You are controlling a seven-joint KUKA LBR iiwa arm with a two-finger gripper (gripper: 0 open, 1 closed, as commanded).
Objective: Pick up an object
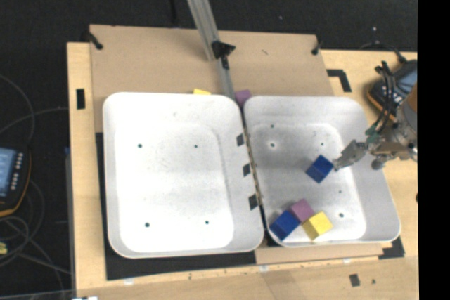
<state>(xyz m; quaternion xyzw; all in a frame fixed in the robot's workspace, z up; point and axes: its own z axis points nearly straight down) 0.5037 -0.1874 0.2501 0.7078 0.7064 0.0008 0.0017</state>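
Overhead, two shallow white plastic bins sit side by side on the pale wooden bench (281,277). The left bin (176,172) shows its bare floor with a few small dark dots. The right bin (281,123) holds four small cubes. A dark blue cube (319,168) sits alone near the middle of that bin, tilted so that one corner points upward in the frame. Along the bin's near edge three more are clustered, touching or nearly so: a second blue cube (285,223) on the left, a light purple cube (302,209) just behind it, and a yellow cube (318,225) on the right.

The grey two-finger gripper (344,159) reaches in from the right, low over the right bin, with its slender tip just beside the right side of the lone dark blue cube (whether it touches the cube cannot be told). Nothing can be seen between its tips, and whether they are spread or closed cannot be told at this size.

Behind the bins, at their far rims, a small yellow block (202,91) and a small purple block (243,96) peek out. A grey metal pole (198,0) slants up from there.
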